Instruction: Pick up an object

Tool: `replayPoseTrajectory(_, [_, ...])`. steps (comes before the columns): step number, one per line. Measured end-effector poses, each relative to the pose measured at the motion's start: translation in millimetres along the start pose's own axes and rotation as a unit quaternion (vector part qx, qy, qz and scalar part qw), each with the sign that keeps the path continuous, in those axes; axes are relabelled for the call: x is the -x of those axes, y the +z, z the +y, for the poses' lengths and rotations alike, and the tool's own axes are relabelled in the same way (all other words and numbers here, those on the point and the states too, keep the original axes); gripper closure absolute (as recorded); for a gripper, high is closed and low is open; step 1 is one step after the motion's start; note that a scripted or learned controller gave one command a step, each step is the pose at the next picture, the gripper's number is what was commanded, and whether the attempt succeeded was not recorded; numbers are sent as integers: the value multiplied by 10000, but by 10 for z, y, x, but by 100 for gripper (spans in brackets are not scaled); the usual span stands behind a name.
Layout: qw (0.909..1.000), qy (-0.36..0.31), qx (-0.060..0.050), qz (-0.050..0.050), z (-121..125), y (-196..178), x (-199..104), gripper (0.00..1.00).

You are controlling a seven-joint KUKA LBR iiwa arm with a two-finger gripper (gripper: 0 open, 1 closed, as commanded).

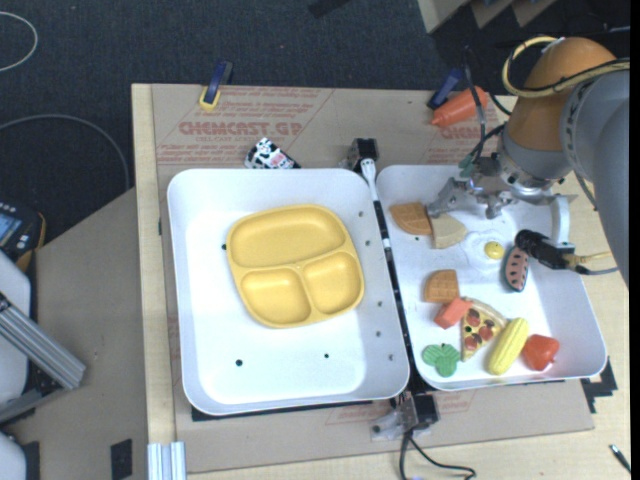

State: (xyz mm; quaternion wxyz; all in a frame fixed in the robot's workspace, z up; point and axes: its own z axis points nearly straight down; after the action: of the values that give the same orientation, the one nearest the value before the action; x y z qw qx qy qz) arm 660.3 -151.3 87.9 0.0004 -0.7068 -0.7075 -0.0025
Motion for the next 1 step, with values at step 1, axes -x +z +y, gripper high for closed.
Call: replayPoseTrajectory(1, [10000,-11,58,-15,34,-165,1,100])
